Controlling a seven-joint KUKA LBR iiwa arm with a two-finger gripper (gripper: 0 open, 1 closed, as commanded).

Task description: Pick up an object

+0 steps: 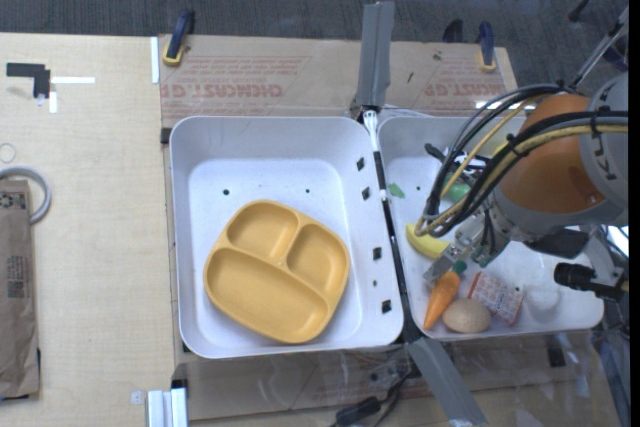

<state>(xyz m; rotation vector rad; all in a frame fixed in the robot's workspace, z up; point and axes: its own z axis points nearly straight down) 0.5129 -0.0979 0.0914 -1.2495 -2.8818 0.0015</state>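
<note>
My claw (pixel 468 253) is down in the right bin (pixel 400 245), low over the clutter near its front; cables and wrist block the tip, so I cannot tell its state. Candidates right under me: carrot (pixel 439 299) lying tilted just below the claw, beige egg-shaped thing (pixel 466 317) touching or just beside the carrot's lower end, yellow banana-like piece (pixel 424 241) to the left by the bin wall, small red-and-white packet (pixel 497 296) to the right, a white lump (pixel 544 300) further right. Left bin (pixel 190 215) has the yellow divided plate (pixel 277 269), well apart from me. My read: the approach is done, I'm at grasp height near the carrot. No lift visible, everything looks to be lying on the bin floor. Left to do: confirm a grip, then raise it clear.
</note>
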